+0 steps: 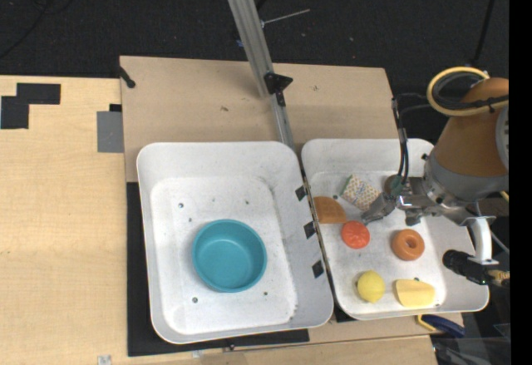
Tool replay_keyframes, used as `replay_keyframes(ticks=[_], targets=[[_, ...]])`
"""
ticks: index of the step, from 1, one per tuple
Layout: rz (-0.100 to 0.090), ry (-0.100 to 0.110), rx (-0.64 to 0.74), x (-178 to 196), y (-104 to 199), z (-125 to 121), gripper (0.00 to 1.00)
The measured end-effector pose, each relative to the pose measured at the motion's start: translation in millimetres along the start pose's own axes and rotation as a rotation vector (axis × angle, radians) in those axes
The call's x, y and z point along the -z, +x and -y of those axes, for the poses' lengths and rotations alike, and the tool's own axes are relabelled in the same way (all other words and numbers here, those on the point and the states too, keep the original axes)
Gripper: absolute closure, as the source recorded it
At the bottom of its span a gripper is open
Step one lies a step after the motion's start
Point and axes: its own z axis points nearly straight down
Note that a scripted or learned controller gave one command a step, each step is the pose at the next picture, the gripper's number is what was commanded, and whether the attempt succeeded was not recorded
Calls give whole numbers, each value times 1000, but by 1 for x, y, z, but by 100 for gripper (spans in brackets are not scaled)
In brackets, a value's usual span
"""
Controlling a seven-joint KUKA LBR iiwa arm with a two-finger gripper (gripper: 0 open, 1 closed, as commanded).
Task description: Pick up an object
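My gripper [376, 209] hangs low over the right bin [449, 305], reaching in from the right. It is just right of a speckled white object [358, 188] and above a red ball [355, 235]. An orange-brown piece [330, 209] lies to its left by the bin's wall. An orange ring [407, 244] lies below the wrist. A yellow ball [371, 286] and a yellow wedge [413, 293] rest near the bin's front edge. I see nothing held by the gripper.
The left bin [166, 180] holds a teal bowl [230, 254]. A slanted metal rail [249, 22] rises behind the bins. The arm's orange band [470, 139] and a looped cable [453, 89] stand at the right bin's far side.
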Motion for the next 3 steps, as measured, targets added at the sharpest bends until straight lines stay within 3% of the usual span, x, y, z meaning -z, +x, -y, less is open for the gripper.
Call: replay_keyframes(ticks=[1, 2, 3], targets=[[0, 0, 0, -63, 0, 2, 0], [1, -4, -1, -50, -1, 1, 100], [2, -9, 0, 12, -4, 2, 100]])
